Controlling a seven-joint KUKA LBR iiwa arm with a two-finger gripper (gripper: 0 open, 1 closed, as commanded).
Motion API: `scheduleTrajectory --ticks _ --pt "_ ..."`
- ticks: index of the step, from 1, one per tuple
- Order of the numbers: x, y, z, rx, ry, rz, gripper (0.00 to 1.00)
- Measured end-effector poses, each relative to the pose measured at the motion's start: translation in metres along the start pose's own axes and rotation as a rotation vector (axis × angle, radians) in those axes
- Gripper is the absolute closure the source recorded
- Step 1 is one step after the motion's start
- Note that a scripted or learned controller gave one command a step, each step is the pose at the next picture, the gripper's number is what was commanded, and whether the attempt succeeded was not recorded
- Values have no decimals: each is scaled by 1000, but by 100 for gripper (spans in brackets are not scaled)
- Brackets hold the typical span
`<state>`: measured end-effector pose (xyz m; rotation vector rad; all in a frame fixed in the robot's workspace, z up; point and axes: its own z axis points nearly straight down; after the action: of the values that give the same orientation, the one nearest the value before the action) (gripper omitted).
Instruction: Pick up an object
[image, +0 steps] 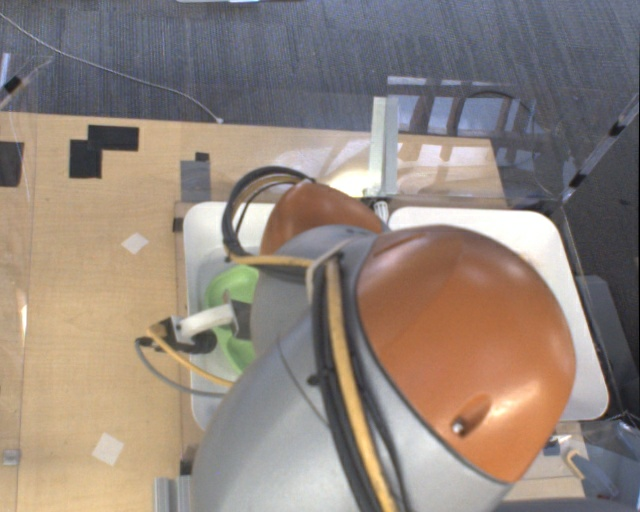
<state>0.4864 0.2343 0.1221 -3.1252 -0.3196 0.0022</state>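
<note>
2 white bins sit side by side on my bench; the left bin (200, 225) serves as landmark for this entry.

Item 1: my arm (400, 380), grey with a large orange dome, reaches across from the right bin (560, 250) and covers most of the left bin. Black and yellow cables (335, 350) run along its grey body, and a black cable loop (240, 200) arches over the left bin's far edge.

Item 2: my gripper. It lies somewhere under the arm, over the left bin, hidden by the arm's bulk; I cannot tell its state or whether it carries anything.

Item 3: green object (232, 290), inside the left bin near its left wall, partly hidden by the arm. A second green patch lies lower, just beside the arm's grey body; I cannot tell whether the 2 patches are 1 thing.

Item 4: white fitting (200, 322) with black and yellow cable ends, projecting over the left bin's left wall, between the 2 green patches.

Item 5: wooden bench top (90, 330), left of the left bin, bearing black squares (100, 148) and 2 small pale tags (134, 242).
</note>
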Motion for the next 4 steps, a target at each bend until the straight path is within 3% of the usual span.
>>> scheduleTrajectory --ticks 1,2,3,4 --pt "2 -1 -58 3 7 -10 100" --pt "3 6 -231 6 12 11 100" --pt "-1 0 -98 -3 -4 -234 100" --pt "3 7 -266 5 13 -68 100"
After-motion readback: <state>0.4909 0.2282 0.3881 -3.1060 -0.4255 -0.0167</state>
